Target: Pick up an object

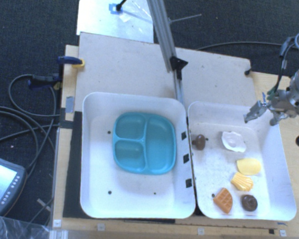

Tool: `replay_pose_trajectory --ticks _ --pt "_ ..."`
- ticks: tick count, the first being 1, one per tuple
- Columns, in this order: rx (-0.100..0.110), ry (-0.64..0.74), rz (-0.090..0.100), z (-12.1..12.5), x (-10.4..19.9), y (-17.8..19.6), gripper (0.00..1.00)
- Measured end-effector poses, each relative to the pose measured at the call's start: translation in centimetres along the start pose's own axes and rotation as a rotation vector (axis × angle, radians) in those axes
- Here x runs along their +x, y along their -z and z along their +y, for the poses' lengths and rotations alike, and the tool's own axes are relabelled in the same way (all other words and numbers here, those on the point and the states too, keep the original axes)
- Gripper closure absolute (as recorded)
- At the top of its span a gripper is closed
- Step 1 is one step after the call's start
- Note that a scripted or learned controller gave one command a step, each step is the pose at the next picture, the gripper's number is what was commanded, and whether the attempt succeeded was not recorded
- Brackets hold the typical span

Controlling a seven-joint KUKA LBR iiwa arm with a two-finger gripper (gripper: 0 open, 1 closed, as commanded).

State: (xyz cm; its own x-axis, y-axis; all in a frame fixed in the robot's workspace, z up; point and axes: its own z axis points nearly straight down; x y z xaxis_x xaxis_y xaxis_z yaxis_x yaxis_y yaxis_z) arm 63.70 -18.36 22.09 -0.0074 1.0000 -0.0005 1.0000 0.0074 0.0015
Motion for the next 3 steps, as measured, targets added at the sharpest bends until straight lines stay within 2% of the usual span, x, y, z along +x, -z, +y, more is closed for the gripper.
replay_pose_trajectory --ticks 1,2,3 --pt "0.0 0.001 -0.001 0.0 0.0 0.0 0.0" --pt "0.005 -0.006 0.0 -0.5 -0.5 -6.1 0.0" --pt "0.004 -0.007 0.001 -1.2 0.3 -11.1 0.0"
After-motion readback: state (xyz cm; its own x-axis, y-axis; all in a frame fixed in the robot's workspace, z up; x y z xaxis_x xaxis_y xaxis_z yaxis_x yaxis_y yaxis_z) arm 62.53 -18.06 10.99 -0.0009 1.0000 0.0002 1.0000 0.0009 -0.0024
